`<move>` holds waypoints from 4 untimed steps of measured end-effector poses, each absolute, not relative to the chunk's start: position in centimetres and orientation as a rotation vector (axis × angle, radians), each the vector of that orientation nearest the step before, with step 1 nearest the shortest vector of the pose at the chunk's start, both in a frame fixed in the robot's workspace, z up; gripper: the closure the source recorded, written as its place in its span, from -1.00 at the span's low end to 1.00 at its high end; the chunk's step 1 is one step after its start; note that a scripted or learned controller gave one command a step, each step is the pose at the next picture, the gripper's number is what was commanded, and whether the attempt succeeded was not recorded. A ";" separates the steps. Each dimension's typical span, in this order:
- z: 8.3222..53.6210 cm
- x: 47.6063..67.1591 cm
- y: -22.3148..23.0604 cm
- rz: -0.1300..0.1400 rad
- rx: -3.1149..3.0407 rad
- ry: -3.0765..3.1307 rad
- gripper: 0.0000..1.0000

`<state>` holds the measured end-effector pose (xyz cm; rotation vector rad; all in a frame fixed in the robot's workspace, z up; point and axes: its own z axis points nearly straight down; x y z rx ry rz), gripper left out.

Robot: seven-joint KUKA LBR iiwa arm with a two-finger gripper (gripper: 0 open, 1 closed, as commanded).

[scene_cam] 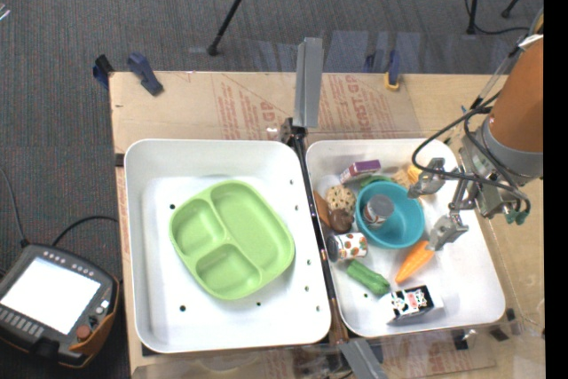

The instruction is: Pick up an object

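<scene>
My claw (441,207) at the frame's right over the right bin (484,284), fingers spread wide and holding nothing, teal bowl (395,226) just left, orange carrot (414,262) just below, green tray (232,237) in left bin

Grey arm (508,146); orange band (524,93); black cables (444,138)

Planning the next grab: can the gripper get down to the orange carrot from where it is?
Probably yes. The gripper hangs just above the carrot, whose top is uncovered; the teal bowl crowds one side.
</scene>
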<state>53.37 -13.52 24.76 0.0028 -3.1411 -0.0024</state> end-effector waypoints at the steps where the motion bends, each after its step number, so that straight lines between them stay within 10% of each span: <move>1: 8.7 52.2 -17.9 -0.003 0.098 -3.141 -1.00; 2: 9.9 52.5 -17.5 -0.003 0.112 -3.147 1.00; 3: 9.3 51.8 -16.2 0.000 -0.348 -3.136 1.00; 4: 8.8 51.5 -16.1 -0.002 -0.346 -3.124 -1.00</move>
